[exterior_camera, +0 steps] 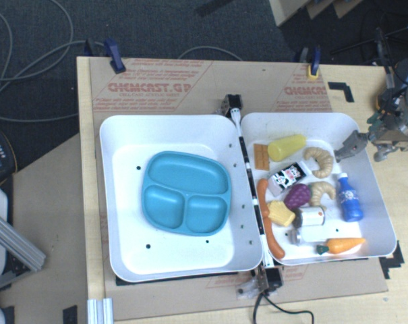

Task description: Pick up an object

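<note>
From above, we see the gripper (363,146) at the right bin's (386,228) far right rim, fingers spread, holding nothing. We judge this the approach: next, descend over a toy, perhaps the croissant (319,159).

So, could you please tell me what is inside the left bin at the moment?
The left bin holds one thing: a blue divided plate with three compartments, lying flat near the middle. Dark dots mark the bare floor around it. Whatever lies beneath the plate is covered.
</note>
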`<state>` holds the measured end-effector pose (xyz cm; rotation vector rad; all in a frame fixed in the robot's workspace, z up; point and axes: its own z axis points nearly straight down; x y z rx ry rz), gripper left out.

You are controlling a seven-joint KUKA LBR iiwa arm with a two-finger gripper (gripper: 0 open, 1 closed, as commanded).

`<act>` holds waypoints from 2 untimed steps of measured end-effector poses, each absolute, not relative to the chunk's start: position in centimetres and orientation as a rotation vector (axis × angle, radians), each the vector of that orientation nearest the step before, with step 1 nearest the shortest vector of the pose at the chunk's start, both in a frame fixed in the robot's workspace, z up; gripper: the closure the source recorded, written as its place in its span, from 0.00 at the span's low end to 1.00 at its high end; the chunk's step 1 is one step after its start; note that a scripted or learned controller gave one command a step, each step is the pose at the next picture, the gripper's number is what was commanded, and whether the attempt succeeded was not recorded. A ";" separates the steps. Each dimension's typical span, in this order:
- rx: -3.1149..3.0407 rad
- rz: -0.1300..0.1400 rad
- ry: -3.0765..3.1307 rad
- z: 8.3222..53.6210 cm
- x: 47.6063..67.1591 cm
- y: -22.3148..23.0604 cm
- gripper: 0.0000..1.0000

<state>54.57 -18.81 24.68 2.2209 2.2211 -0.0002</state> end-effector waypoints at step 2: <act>2.222 -0.002 2.230 8.4 54.4 -9.1 0.00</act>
